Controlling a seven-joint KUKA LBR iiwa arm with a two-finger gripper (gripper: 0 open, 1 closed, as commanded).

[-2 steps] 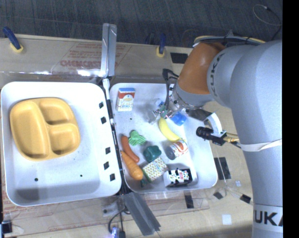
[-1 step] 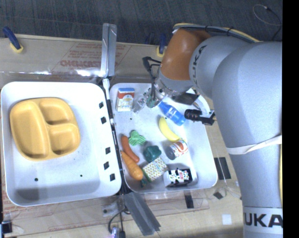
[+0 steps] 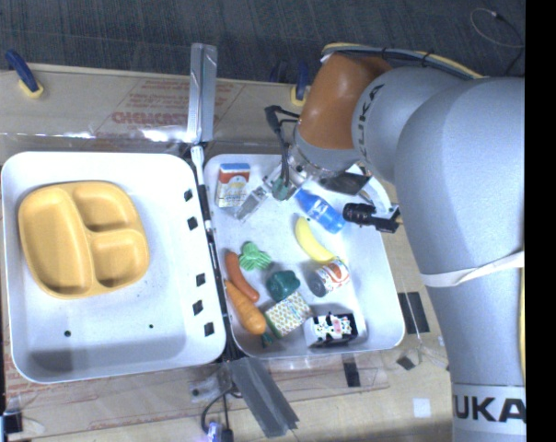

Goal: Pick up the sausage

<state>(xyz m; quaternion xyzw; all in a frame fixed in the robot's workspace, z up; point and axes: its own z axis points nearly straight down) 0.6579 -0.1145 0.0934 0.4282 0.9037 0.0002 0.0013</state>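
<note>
In the right bin (image 3: 388, 274), here is what you had, operator:
Sausage (image 3: 241, 276): lay reddish-brown by the bin's left wall, beside the carrot (image 3: 248, 312) and a green toy (image 3: 254, 257).
Gripper (image 3: 280, 188): hung over the bin's upper part, near the small carton (image 3: 233, 183); you could not tell its jaw state.
Other items: blue bottle (image 3: 318, 211), banana (image 3: 312, 240), tin can (image 3: 329, 275).
Writing: "UKA" read on the arm's base (image 3: 485, 411); carton print too small to read.
Left bin (image 3: 39, 348): held a yellow divided tray (image 3: 82, 237).

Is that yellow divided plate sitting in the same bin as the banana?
No, the yellow divided plate lies in the left bin, while the banana lies in the right bin among the other toys.
</note>
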